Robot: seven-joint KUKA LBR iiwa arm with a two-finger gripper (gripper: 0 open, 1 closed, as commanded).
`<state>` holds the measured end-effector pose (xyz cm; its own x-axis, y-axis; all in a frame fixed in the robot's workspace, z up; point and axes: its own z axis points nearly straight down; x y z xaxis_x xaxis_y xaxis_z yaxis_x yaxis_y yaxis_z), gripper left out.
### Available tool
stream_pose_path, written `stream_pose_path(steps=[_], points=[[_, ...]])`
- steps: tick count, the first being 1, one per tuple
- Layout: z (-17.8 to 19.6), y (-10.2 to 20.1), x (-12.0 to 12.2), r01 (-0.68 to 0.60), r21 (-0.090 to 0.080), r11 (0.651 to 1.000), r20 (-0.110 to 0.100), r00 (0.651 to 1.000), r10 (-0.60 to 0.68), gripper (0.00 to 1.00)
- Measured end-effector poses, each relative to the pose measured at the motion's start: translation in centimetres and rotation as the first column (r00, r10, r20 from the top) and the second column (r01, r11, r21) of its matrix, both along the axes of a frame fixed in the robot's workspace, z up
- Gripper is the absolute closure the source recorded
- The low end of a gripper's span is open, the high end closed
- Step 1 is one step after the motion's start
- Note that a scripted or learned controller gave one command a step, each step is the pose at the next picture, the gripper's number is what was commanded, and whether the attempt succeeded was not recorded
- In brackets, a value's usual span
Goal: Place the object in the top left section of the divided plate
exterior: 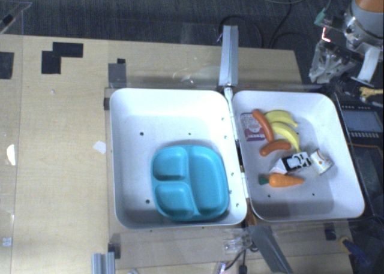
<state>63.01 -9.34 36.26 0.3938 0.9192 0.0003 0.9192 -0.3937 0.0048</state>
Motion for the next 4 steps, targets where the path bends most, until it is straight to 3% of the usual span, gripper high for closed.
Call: stream_pose_path(steps=[1, 2, 3, 4], points=[[-6.7, -1.7, 2.3, -0.124, 0.001, 0.992, -0.001, 0.992, 0.124, 1.0], [-1.1, 3.5, 3.9, -0.255, -0.001, 0.967, 0.003, 0.967, 0.255, 1.0], [-13.6, -1.1, -6.5, -0.283, 0.001, 0.959, -0.001, 0.959, 0.283, 1.0], [-14.7, -3.9, 4.0, -0.342, -0.001, 0.94, 0.001, 0.94, 0.342, 1.0]])
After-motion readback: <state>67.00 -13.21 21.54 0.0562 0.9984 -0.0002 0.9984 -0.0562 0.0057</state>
